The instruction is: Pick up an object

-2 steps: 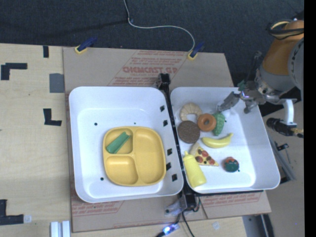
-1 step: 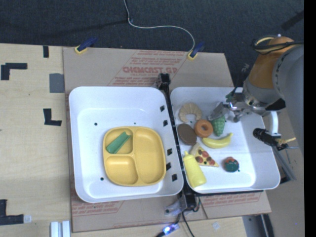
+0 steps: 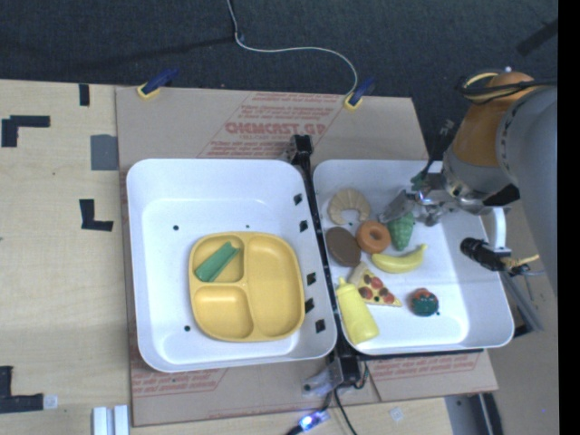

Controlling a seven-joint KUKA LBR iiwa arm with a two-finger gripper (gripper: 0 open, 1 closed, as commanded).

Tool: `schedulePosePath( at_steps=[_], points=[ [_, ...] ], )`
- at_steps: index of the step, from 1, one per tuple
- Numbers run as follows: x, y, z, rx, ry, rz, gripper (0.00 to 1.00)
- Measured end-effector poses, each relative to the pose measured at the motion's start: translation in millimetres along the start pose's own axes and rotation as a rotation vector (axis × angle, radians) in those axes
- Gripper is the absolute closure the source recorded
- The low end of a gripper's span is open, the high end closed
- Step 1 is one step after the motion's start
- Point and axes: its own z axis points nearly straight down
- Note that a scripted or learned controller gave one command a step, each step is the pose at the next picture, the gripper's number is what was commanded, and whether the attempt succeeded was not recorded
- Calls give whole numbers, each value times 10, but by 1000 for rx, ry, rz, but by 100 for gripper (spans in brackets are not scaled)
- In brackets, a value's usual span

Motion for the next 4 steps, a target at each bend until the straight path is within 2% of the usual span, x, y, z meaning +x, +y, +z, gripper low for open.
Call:
schedulePosePath(
  at_steps=[1,3,4],
  points=[
    [3,9,-116,-2,-1,-1,100],
    [17,132,-1077,-5,0,2,100],
    [22,139,-1424,-4,1,2,100]
  ],
)
